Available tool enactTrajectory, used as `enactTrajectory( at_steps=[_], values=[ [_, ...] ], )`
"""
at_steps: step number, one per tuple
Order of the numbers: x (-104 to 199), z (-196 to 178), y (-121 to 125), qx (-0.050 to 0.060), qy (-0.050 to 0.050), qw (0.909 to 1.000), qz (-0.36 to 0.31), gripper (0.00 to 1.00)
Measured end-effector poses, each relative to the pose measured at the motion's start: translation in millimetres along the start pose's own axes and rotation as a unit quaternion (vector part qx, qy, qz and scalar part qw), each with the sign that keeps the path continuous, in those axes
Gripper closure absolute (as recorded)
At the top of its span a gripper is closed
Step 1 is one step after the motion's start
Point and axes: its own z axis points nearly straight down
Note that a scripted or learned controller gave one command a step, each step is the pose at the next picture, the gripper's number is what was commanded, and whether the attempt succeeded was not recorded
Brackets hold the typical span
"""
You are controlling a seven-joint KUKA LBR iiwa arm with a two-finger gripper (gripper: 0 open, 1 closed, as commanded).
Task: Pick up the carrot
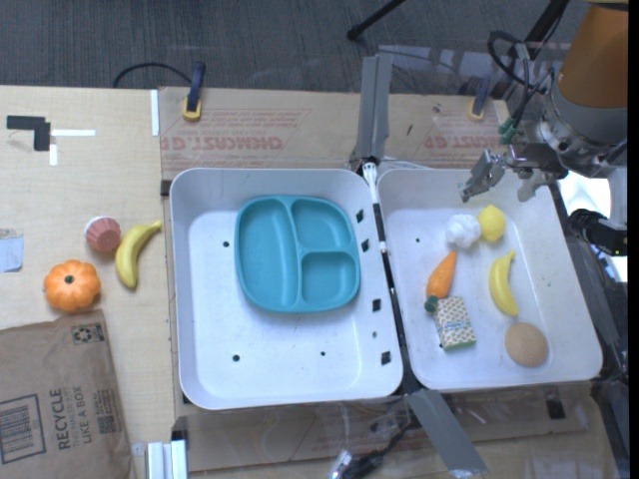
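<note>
Lying slantwise in the right bin (574,287), the carrot (441,274) is touched by a small box (455,323) below and neared by cauliflower (462,230) above, so the empty, slightly parted gripper (486,175) should be lowered across its middle.

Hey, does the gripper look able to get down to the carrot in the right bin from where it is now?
Probably yes. The carrot lies uncovered, with the gripper above the bin's far edge. The cauliflower and small box crowd its ends.
</note>
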Motion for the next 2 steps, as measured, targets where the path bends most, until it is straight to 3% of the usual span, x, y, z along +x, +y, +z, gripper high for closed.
enactTrajectory(
  at_steps=[1, 2],
  values=[
    [-28.8, 196.2, -41.0, -0.001, 0.0, 0.9995, -0.032, 0.0],
    [-89.0, 196.1, -102.6, -0.001, 0.0, 0.9905, -0.137, 0.0]
  ],
)
